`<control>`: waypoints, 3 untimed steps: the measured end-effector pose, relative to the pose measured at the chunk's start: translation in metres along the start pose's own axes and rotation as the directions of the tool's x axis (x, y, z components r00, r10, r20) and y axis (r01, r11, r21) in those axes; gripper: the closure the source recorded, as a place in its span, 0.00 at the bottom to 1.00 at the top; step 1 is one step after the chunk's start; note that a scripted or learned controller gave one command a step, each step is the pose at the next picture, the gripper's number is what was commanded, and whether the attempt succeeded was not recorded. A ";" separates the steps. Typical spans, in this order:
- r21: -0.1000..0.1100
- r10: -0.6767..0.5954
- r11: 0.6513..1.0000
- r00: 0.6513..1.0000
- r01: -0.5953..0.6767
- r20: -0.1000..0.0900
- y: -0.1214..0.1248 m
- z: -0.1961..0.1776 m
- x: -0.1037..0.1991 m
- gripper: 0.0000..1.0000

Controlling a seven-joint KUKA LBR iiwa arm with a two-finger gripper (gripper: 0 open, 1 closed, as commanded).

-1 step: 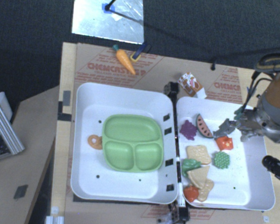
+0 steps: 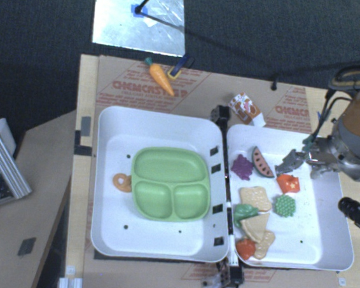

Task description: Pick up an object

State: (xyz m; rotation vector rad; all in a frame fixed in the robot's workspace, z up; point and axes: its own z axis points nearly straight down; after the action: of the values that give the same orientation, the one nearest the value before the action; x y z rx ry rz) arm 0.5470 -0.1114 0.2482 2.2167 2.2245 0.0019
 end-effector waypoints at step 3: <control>0.003 0.003 1.000 1.000 -0.003 -0.001 -0.001 0.157 0.003 0.00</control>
State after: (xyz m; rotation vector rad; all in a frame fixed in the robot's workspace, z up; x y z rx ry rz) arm 0.5465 -0.1086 0.0914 2.2224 2.2229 -0.0004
